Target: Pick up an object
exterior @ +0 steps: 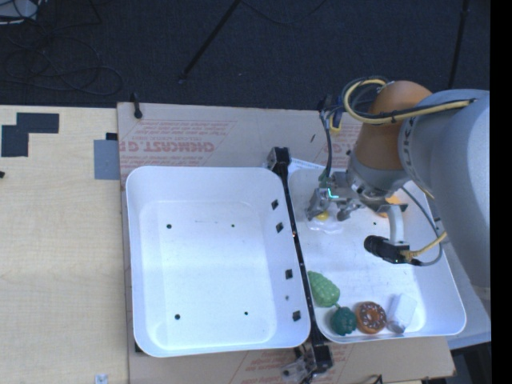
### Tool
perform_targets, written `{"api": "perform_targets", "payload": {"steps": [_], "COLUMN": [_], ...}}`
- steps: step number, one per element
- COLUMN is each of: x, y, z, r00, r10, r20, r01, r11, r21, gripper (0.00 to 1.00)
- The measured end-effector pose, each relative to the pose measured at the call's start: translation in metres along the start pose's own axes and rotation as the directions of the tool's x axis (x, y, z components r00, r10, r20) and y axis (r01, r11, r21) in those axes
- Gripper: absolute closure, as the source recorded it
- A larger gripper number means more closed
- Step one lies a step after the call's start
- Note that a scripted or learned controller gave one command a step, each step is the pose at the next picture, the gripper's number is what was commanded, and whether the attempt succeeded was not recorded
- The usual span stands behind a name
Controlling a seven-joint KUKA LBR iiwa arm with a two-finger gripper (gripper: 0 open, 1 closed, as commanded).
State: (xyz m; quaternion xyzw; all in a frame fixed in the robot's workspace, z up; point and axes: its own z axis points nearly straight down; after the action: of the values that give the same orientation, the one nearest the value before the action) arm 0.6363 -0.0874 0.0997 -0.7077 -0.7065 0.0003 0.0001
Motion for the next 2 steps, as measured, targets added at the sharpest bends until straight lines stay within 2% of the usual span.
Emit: {"api": "perform_targets", "payload": {"steps": [1, 2], "x": [-0.0014, -0.0014], "y": [-0.0003, -0.0002], "z": [-0.0100, -0.0101], "r00": [1.000, 1.000], "r10": [0.002, 0.002], "r20": [-0.001, -0.001], "r01": [-0.002, -0.002], "r11": [1.000, 1.000], "r21": [0.002, 0.001], "gripper": [1.00, 0.00]}}
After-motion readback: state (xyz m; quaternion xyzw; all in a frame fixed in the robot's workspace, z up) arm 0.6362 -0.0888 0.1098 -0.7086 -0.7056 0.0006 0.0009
